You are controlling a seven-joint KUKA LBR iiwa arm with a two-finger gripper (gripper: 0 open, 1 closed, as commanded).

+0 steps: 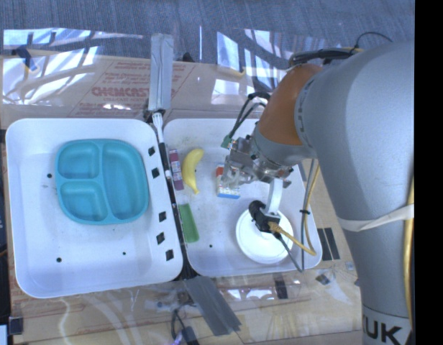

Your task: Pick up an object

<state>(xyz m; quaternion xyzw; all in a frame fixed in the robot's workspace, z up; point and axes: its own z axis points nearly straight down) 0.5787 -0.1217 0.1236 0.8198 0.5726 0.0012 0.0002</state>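
Observation:
My gripper [232,172] hangs low over the middle of the right bin [207,257], right above a small white-and-blue object [227,188] that lies at its tip. A yellow banana [192,167] lies to the left of it in the same bin. A green block [188,222] rests by the bin's left wall, and a small dark red item [175,168] lies along that wall next to the banana. A white round bowl [261,237] sits at the front of the right bin, partly under the arm's cables.
The left bin [34,257] holds a teal divided plate [103,180]. The grey arm with its orange band [286,113] covers the right bin's right side. A yellow cable [297,243] crosses over the bowl. Cardboard lies behind the bins.

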